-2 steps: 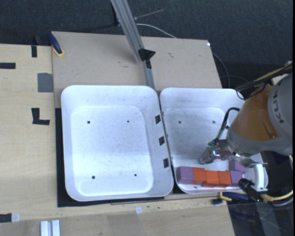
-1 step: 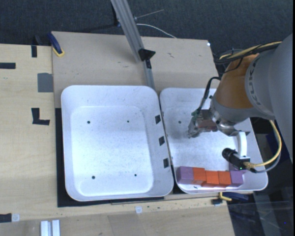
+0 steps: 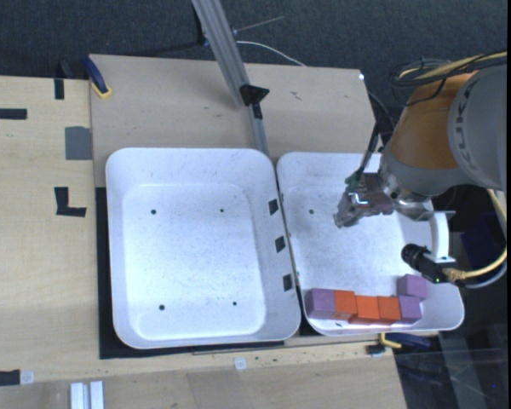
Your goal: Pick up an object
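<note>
While pincer (image 3: 347, 215) hangs over right bin (image 3: 324, 177), finger state unclear, purple & orange blocks (image 3: 366, 305) along bin's near wall.

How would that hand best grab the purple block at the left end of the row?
Probably from straight above, closing on the purple block's near and far faces. An orange block touches its right side, and the right bin's front wall crowds its near face, so room looks tight. The hand hovers farther back.
</note>
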Controlling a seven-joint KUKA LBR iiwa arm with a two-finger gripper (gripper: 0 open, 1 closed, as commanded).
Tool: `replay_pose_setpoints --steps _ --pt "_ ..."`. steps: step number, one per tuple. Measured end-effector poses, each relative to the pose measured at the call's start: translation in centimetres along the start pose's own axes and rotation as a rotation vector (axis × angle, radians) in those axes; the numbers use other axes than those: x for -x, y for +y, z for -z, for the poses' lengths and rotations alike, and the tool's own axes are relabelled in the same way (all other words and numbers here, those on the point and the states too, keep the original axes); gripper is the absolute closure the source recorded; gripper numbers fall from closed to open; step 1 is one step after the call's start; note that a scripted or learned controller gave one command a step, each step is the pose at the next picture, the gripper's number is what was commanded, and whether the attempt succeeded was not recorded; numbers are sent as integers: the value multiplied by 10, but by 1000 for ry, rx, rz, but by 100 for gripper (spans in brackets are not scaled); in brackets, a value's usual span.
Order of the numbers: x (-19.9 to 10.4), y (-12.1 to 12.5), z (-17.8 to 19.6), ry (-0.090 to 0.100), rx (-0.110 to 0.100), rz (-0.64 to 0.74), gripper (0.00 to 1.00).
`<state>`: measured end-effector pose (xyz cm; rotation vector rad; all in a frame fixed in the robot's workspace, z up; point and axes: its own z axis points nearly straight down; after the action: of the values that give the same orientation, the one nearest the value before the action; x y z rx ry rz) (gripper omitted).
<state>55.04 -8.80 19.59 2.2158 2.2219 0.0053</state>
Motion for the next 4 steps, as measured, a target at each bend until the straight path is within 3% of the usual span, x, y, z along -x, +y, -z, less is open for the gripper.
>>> replay_pose_setpoints --steps 1,2,3,4 --pt "6 -48 -106 1 -9 -4 100" --pt "-9 -5 95 -1 3 0 100" --pt "-71 -57 -8 3 -18 1 100" --pt "-88 43 -4 0 -2 1 100"
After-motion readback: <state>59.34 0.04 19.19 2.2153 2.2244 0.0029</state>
